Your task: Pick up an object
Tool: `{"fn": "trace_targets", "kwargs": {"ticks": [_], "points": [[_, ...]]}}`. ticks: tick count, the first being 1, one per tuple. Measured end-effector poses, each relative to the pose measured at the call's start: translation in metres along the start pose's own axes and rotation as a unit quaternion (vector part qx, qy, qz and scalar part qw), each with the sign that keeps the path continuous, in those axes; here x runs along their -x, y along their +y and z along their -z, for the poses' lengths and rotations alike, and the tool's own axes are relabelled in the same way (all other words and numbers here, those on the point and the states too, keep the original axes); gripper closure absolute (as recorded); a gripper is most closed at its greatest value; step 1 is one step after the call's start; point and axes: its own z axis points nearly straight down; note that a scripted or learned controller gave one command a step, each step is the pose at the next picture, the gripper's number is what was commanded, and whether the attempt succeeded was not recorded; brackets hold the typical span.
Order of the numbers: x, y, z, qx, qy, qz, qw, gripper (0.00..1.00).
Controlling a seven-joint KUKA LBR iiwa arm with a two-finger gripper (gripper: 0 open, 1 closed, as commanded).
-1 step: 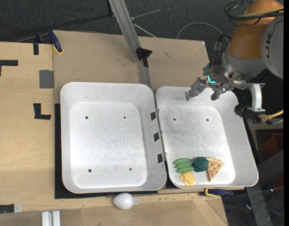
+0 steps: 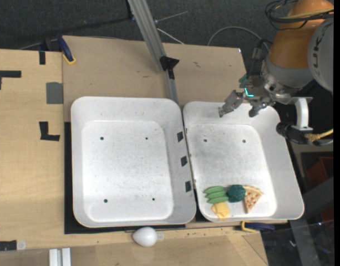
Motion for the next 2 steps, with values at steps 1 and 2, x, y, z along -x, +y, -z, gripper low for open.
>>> {"fn": "trace_targets", "kwargs": {"ticks": [1, 2], "points": [[-0.002, -0.001, -0.044, -0.002, 0.000, -0.001, 1.0000, 0.00], [0.002, 0.000, -0.089, -0.002, -0.001, -0.001, 1.0000, 0.00]]}}
